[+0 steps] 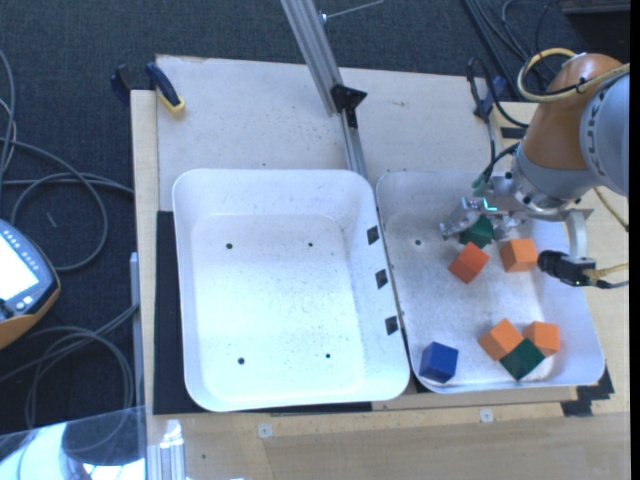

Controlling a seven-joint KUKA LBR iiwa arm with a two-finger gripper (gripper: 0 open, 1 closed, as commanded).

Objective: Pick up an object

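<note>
My gripper (484, 218) hangs low over the upper part of the right bin (420, 208), at the end of the grey arm with its orange band. A dark green block (481, 234) lies directly under it, partly hidden by the gripper body. Just below it sit a red-orange cube (468, 262) and, to its right, an orange cube (519, 254). Near the bin's front edge there is a blue cube (438, 361). Further right along that edge, an orange block (499, 337), a green block (521, 360) and another orange block (545, 336) cluster together.
The left bin (190, 298) sits beside the right one, with small black clips (381, 278) along the shared wall. A slanted metal rail (318, 48) crosses the back of the bench. A black cable connector (565, 265) hangs by the arm at the right rim.
</note>
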